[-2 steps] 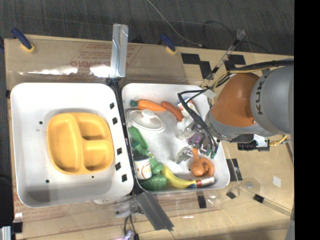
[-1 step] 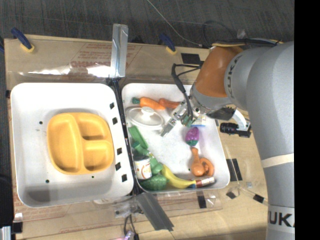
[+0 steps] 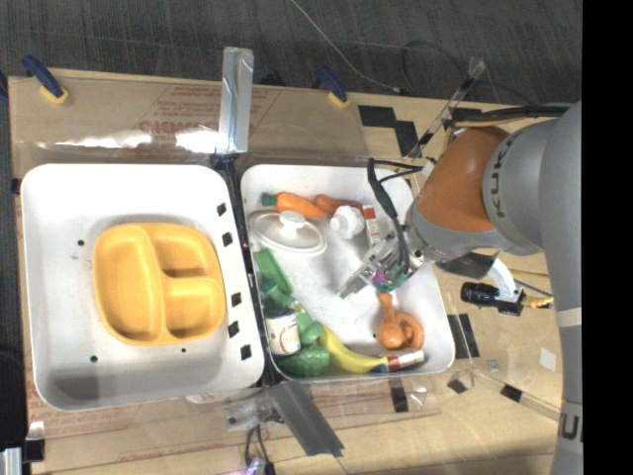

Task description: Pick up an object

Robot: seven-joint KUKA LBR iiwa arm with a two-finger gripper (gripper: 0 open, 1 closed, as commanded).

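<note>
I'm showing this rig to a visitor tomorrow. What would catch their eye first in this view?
Probably the yellow divided tray, lying alone in the left bin. Next, the grey arm's orange band at the right, with its gripper low over the right bin, which is crowded with toys: a banana, a carrot, a white lidded pot.

Left bin, away from the clutter

We see a yellow divided tray (image 3: 158, 283) lying in the left white bin (image 3: 59, 364), blue clamps (image 3: 45, 77) behind.
</note>
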